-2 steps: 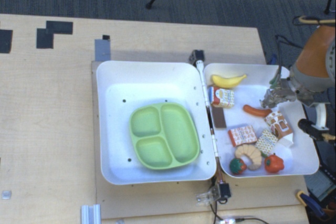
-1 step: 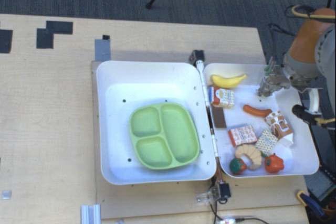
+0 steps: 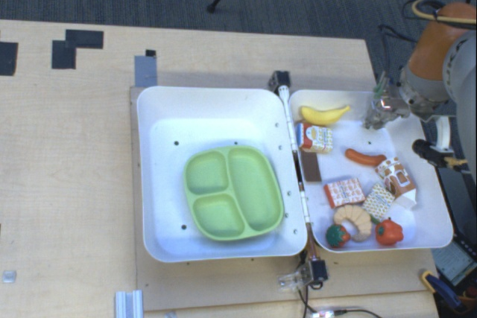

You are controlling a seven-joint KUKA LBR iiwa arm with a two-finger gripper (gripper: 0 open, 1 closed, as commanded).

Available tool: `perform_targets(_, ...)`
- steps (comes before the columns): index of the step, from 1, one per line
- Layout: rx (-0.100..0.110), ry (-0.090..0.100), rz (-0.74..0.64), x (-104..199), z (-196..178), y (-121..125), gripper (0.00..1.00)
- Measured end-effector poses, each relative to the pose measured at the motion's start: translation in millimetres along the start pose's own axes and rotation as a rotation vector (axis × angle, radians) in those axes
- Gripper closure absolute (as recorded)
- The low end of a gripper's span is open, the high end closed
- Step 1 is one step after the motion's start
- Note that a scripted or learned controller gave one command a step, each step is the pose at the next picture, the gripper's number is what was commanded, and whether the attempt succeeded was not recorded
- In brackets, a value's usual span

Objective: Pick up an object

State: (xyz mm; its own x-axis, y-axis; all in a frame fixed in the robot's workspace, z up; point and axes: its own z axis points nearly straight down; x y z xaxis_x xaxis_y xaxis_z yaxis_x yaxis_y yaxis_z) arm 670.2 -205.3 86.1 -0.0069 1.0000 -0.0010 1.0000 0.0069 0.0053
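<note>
The right bin (image 3: pixel 419 136) holds several small toy foods. A yellow banana (image 3: pixel 324 114) lies at its far left, with a small printed carton (image 3: pixel 317 138) just in front of it. A red-orange sausage (image 3: pixel 365 157) lies mid-bin. Nearer the front are a red-and-white box (image 3: pixel 344 192), a patterned packet (image 3: pixel 378 199), a small house-shaped box (image 3: pixel 397 176), a croissant (image 3: pixel 354 218), a red tomato (image 3: pixel 388 232) and a green-and-red fruit (image 3: pixel 337 235). My gripper (image 3: pixel 375 119) hangs low over the bin's far right corner, right of the banana and apart from every object.
A green divided plate (image 3: pixel 233 192) lies in the left bin (image 3: pixel 164 130). A dark brown bar (image 3: pixel 311 167) lies along the right bin's left wall. Between the bins runs a raised divider (image 3: pixel 292 153). Bare bin floor shows between the gripper and the sausage.
</note>
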Motion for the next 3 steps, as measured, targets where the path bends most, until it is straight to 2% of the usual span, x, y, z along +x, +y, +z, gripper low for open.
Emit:
perform_targets(1, 0.002, 0.001, 0.0, 24, 1, -13, 1.0)
perform_targets(2, 0.002, 0.002, 0.001, 70, 1, 0, 1.0)
perform_targets(3, 0.001, 0.0, 0.003, 25, 0, 0, 1.0)
